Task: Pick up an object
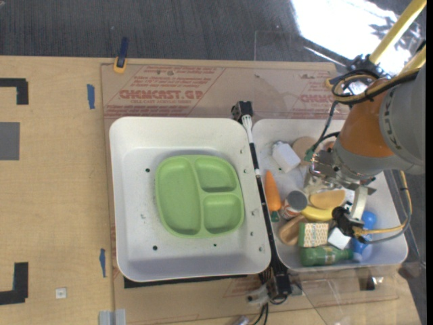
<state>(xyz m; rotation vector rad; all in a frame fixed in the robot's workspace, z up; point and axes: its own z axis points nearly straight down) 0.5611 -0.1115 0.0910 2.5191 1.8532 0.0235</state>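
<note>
My gripper (327,181) hangs low over the middle of the right bin (396,249), straight above a heap of small things. Under and around it lie a yellow banana-shaped piece (316,213), a tan oval piece (327,198) and a grey round cap (296,199). An orange carrot (272,190) rests along the bin's left wall. A white block (287,156) sits at the back. Toward the front are a speckled small box (315,234), a green bottle (323,255) and a blue piece (364,232). Nothing shows as held.
The left bin (128,202) holds a green divided plate (199,195) at its middle. A black bar (252,156) runs between the two bins. Cardboard (169,90) lies behind the bins, and the wooden bench (51,181) spreads to the left.
</note>
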